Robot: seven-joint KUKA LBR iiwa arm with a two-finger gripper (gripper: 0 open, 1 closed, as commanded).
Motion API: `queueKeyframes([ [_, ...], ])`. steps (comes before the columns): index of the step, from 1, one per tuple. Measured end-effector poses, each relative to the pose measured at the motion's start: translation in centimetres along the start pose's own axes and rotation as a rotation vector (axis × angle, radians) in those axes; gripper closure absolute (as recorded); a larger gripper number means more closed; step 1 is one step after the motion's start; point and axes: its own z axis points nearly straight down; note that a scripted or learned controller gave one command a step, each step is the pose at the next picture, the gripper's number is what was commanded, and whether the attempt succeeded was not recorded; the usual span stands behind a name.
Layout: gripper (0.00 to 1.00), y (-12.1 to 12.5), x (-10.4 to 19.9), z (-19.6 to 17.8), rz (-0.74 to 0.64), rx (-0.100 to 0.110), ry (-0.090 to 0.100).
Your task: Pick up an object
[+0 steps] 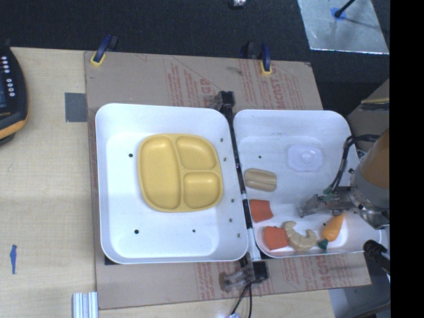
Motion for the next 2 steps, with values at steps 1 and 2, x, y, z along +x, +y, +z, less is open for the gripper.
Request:
queueKeyframes([
  [1, 0.00, 2.1, 7.2, -6.0, -0.015, -0.001, -0.001],
  [2, 0.00, 9.3, 14.1, -10.7, -0.017, -0.006, 0.000],
])
